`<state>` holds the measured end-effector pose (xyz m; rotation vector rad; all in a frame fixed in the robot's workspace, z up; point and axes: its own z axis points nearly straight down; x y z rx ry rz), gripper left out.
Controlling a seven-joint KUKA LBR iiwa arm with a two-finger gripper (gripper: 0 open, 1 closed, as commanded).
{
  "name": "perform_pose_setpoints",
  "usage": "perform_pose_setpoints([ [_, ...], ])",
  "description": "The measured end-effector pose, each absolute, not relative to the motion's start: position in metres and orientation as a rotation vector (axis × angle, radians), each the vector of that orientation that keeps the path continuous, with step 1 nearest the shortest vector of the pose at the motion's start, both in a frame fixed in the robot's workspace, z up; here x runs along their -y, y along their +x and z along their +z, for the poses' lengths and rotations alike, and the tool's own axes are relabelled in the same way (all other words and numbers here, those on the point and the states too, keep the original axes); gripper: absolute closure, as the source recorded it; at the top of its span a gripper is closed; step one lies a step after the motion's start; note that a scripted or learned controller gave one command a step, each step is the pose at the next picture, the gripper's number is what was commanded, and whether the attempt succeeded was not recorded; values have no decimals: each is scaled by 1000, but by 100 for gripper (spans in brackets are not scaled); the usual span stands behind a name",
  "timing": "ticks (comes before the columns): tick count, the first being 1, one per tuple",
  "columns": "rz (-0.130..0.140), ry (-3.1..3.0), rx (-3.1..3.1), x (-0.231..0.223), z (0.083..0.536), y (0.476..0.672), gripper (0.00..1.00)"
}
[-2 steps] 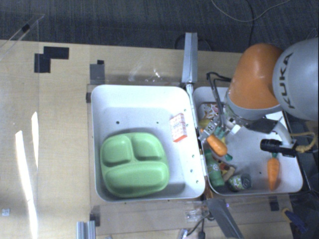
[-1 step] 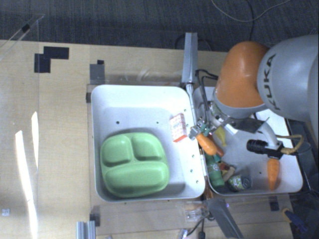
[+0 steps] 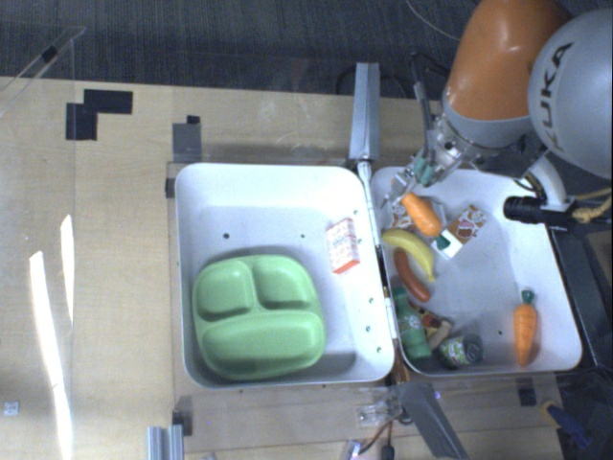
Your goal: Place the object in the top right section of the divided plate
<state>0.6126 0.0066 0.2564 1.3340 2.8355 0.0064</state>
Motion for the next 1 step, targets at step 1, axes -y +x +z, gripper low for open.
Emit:
perform_pose_setpoints([
  [1,3,1439,-2790,-38,184,553,100],
])
